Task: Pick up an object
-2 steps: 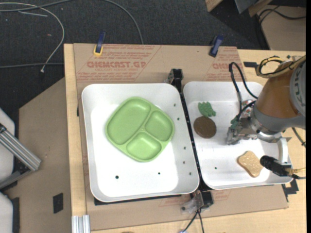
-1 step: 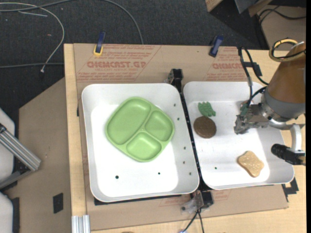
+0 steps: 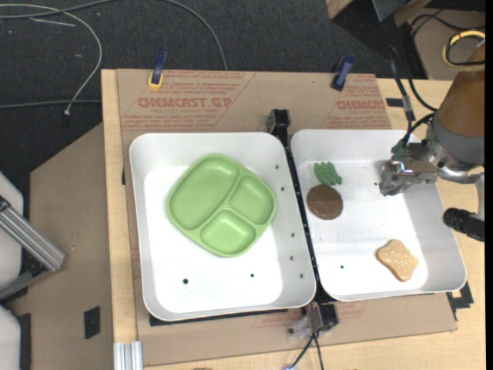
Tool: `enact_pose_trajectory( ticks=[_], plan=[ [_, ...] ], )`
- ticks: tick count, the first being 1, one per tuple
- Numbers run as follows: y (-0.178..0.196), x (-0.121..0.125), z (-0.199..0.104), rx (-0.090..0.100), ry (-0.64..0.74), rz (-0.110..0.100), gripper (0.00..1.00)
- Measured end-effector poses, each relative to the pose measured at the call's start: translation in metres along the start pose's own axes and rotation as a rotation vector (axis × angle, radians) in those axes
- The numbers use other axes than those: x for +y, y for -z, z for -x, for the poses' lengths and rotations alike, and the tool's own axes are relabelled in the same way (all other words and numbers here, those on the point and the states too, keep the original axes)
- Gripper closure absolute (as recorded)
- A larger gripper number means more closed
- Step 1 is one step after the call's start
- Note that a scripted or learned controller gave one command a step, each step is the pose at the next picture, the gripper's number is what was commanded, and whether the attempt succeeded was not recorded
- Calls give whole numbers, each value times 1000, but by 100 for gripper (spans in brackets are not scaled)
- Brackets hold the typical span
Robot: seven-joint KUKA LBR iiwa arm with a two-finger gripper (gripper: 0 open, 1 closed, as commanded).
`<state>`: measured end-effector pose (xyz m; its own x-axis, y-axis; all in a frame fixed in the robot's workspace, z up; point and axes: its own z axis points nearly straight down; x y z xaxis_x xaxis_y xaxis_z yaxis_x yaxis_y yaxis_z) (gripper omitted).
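Down at the front of the right-hand bin [image 3: 451, 272] lies a tan, biscuit-like piece [image 3: 397, 259], the closest thing to where I stand. Further back in that bin sit a brown round disc [image 3: 325, 203] and, just behind it and touching or nearly so, a small green leafy toy [image 3: 327, 174]. Any of the three could serve as the object to pick up; none is off the bin floor.

Over in the left-hand bin [image 3: 146, 206] rests a green divided plate [image 3: 222, 204], three compartments, nothing in them that I can see.

From the right the grey arm [image 3: 461, 133] reaches in, and its hand [image 3: 391, 182] hangs at the back right part of the right bin, well apart from the biscuit piece and a fair way to the side of the green toy. Whether the hand is released or clenched I cannot tell; the metalwork there is too small and muddled. I see nothing caught in it.

My reading is that this is the approach step, with the pick not yet made. Next it would need to settle over one piece, line up squarely, come down to the floor and close. The flat disc looks the hardest to get a hold of.
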<state>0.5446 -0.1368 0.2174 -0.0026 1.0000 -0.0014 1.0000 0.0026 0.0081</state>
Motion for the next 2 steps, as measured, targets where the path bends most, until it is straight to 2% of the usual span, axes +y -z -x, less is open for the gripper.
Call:
enact_pose_trajectory(
  ticks=[1,2],
  plan=[
    [65,1,-2,-1,-1,1,100],
    [46,18,-46,4,3,-11,100]
  ],
)
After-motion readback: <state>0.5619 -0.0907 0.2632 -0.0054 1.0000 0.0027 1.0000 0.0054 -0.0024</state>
